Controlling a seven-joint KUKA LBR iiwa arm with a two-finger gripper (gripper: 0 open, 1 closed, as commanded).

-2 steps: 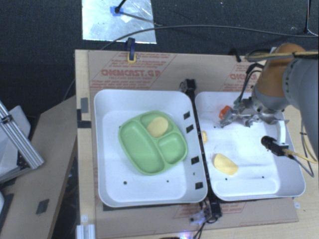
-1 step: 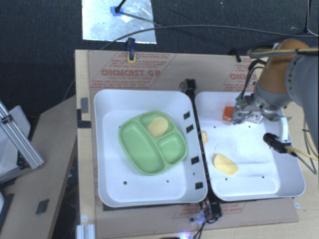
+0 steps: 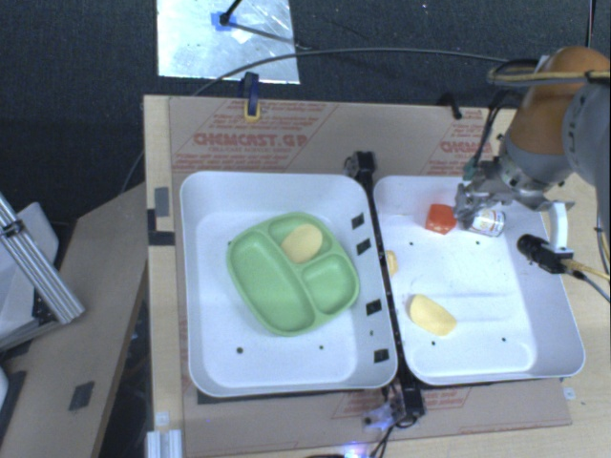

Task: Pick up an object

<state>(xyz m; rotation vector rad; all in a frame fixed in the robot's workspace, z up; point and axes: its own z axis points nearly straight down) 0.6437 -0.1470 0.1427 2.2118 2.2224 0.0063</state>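
On the worktop (image 3: 191,122) two white bins lie side by side. The left bin (image 3: 210,351) holds a green divided plate (image 3: 277,284); its long axis runs from upper left to lower right, and a yellow piece (image 3: 304,242) rests in its upper compartment. In the right bin (image 3: 535,351), a yellow object (image 3: 432,314) lies near the middle front, its long axis pointing from upper left to lower right. Farther back is an orange block (image 3: 440,218), and just beside it a small silver can (image 3: 488,223) on its side. The hand (image 3: 473,208) is low over these two; whether it is spread or pressed together I cannot tell
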